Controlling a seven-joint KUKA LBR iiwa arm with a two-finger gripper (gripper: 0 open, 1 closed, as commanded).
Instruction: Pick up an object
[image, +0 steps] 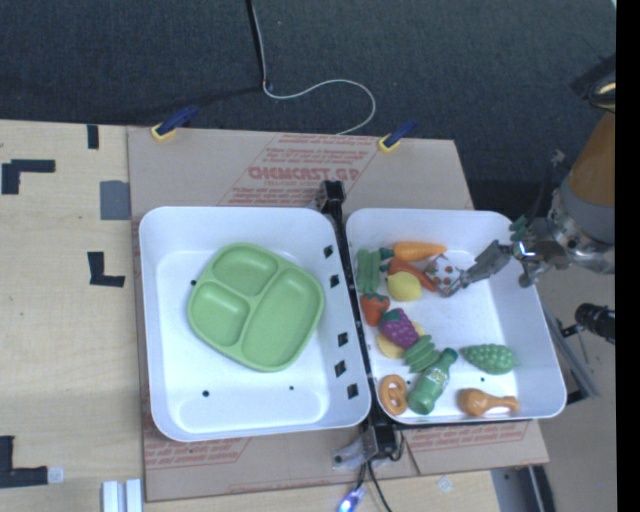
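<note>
— What's on the desk (60, 300)?

— Two white bins; toy food fills the right bin (520, 330).

— Your gripper (452, 285)?

— Low by the small dice-like piece (440, 268); I can't tell if it's open.

— Which object?

— The yellow lemon (404, 287) nearby: probably light, stiff, slippery. I'd pinch its middle.

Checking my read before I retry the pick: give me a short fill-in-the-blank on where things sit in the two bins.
1. The green divided plate lies in the ____ bin.
2. The gripper hangs over the ____ bin.
3. The pretzel lies beside the ____ bottle.

Missing words: left; right; green.
</note>
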